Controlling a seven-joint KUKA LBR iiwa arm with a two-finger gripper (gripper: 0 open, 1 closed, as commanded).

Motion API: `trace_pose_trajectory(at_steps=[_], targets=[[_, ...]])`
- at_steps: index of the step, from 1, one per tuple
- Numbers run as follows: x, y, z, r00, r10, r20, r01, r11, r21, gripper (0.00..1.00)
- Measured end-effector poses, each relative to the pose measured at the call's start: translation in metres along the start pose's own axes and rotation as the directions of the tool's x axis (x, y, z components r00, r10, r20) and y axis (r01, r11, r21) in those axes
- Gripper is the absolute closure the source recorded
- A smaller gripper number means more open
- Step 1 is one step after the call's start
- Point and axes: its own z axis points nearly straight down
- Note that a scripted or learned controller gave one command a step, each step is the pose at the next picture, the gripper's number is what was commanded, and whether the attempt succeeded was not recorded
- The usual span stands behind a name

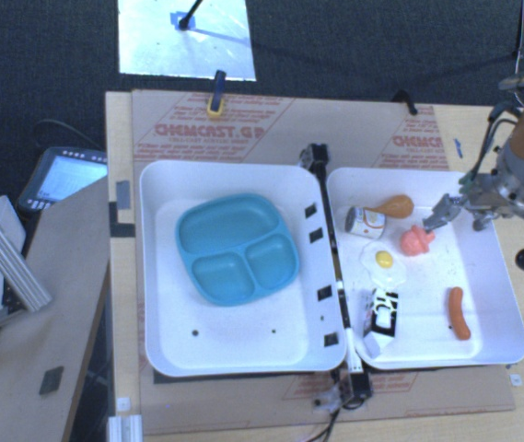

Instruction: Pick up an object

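The hand [441,212] hangs over the right bin [496,293], just beside a soft-looking pink toy [416,240]; whether it is apart or together I cannot tell. Near lie a glossy fried egg [383,261], a drumstick [394,206], a small can [365,221], a sausage [459,313] and a black-and-white carton [383,313]. A smooth blue divided plate [237,247] sits in the left bin [165,339].

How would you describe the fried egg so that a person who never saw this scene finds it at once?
Look in the right bin, not the left one that holds the blue tray. Near that bin's middle, just below the pink toy and above the black-and-white carton, lies the fried egg. It alone is flat and white with a round yellow yolk.
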Motion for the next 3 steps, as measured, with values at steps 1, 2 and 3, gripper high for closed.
trace_pose_trajectory(at_steps=[1, 2, 3], targets=[[0.001, 0.003, -0.008, 1.0, -0.003, 0.003, 0.003, 1.0, -0.013, 0.0], [-0.003, 0.004, 0.054, 1.0, -0.002, 0.002, 0.002, 1.0, -0.01, 0.0], [-0.003, 0.004, 0.106, 1.0, -0.002, 0.002, 0.002, 1.0, -0.01, 0.0]])
